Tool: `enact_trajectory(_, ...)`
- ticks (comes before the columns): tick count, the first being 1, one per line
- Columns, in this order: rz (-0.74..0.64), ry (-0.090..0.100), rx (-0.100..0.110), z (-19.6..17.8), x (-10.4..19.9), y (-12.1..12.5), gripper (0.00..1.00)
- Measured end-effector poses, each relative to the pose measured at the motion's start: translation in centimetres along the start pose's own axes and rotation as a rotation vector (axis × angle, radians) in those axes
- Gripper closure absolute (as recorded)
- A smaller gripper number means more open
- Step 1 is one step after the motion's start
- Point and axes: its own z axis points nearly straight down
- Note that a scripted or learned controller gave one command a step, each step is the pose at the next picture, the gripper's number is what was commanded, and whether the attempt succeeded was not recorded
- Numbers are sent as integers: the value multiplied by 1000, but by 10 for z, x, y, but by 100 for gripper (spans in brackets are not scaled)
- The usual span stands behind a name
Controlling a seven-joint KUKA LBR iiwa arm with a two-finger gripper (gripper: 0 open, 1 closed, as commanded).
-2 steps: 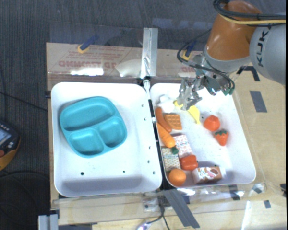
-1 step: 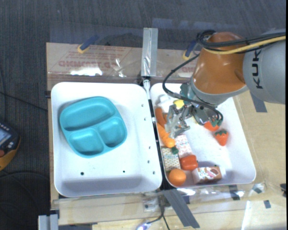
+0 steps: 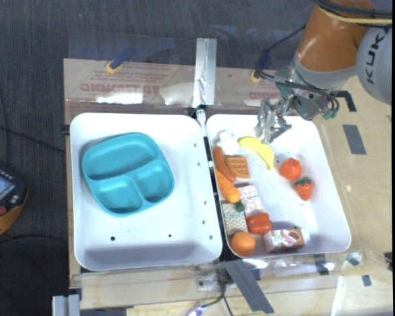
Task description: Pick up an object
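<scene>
The gripper (image 3: 271, 125) hangs over the far end of the right bin (image 3: 329, 176), fingers slightly apart with nothing between them. Just beside it, on the near side, lies a yellow toy banana (image 3: 260, 151); it looks light, hard and slick, best taken across its narrow middle. Beyond the banana sit a tomato (image 3: 290, 169), a strawberry (image 3: 304, 189), a carrot (image 3: 226, 185), a waffle (image 3: 237, 166), an orange (image 3: 243, 243) and a small carton (image 3: 284, 238). Left of the banana, the other bin (image 3: 85, 242) holds a blue divided tray (image 3: 126, 172).
</scene>
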Motion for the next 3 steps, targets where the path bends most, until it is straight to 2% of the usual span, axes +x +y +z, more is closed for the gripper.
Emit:
enact_trajectory(1, 162, 2, -1, -9, 61, 31, 100)
enact_trajectory(2, -423, 1, -3, 74, 65, -48, 100)
enact_trajectory(3, -424, 0, -3, 73, 65, -48, 0)
